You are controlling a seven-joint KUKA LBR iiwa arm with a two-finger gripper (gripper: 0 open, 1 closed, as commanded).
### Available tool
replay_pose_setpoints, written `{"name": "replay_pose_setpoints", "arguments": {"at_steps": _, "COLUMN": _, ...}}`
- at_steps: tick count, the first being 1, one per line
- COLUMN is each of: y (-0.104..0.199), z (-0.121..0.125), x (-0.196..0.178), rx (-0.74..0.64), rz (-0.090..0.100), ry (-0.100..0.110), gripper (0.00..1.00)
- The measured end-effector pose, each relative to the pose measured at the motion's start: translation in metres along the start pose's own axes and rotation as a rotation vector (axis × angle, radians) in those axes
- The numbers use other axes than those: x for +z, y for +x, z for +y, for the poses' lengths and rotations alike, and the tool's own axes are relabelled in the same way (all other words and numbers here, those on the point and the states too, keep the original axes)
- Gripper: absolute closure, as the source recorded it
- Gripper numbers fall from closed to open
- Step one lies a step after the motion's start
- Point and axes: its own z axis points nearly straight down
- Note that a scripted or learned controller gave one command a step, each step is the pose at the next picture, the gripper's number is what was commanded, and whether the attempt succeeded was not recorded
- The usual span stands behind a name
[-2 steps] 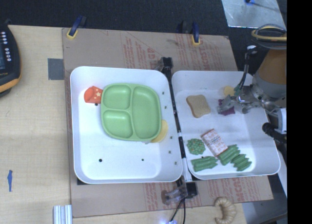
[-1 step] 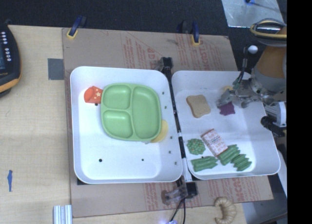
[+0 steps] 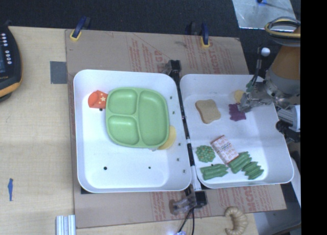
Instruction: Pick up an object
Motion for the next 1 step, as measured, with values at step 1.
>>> {"name": "replay_pose_setpoints", "arguments": {"at_steps": 1, "y": 0.0, "z": -0.0001, "x": 0.0005, "rx": -0.001, "rz": 0.0, "ry": 0.001, "gripper": 0.0}}
